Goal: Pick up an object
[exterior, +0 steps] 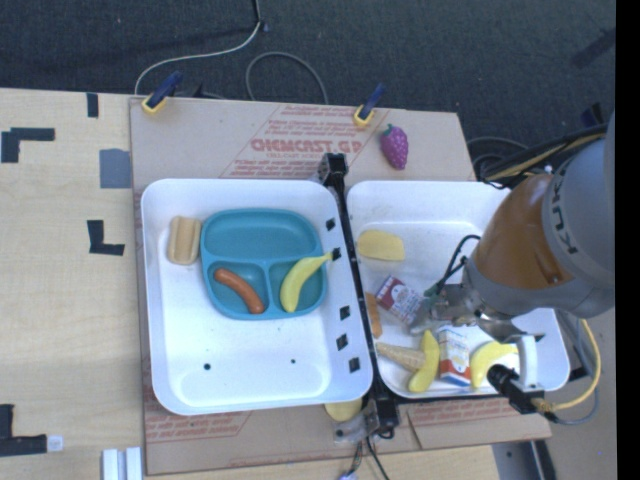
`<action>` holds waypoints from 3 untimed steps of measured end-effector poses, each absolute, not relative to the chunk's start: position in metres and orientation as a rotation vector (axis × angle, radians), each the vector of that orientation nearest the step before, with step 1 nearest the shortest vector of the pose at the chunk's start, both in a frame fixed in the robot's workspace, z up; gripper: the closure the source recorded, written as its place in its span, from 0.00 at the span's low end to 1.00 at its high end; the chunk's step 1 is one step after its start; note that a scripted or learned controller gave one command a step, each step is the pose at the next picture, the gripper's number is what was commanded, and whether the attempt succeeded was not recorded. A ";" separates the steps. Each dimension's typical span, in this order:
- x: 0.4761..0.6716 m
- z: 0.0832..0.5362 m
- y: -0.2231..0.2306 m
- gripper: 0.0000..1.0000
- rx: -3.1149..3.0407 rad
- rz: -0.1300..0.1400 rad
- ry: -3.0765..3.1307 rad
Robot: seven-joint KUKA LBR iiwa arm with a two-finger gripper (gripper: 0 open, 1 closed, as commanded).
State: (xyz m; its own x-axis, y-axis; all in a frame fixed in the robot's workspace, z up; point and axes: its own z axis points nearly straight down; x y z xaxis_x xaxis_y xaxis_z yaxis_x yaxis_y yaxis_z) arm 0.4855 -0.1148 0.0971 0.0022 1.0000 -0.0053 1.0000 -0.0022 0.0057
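My gripper [437, 311] hangs low over the right bin [440, 200], below the grey arm with its orange band [520, 238]. It sits just right of a red-and-white packet [397, 298] and above a yellow banana [428, 361]. A white carton [457, 353] and a second yellow piece [487, 360] lie under the wrist. A pale yellow slice [381, 246] rests at the bin's upper left, and a corn-like piece [396, 354] lies near the front. I see nothing lifted.
The left bin [160, 298] holds a blue divided plate [262, 230] with a sausage [240, 290] and a banana [300, 279]; a bun [183, 240] lies beside it. Purple grapes [394, 145] sit on the cardboard behind the bins. A black divider [345, 278] separates the bins.
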 end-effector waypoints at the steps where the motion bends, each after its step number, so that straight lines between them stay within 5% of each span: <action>1: 0.542 0.190 -0.060 1.00 2.206 0.013 2.227; 2: 0.510 0.111 -0.101 1.00 2.229 -0.009 2.219; 3: 0.512 0.114 -0.098 0.00 2.223 -0.003 2.223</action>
State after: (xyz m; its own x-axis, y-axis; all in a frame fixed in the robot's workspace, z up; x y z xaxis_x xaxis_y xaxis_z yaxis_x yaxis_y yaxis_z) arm 0.5123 -0.0980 0.1137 0.0000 1.0000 0.0002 1.0000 0.0000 -0.0028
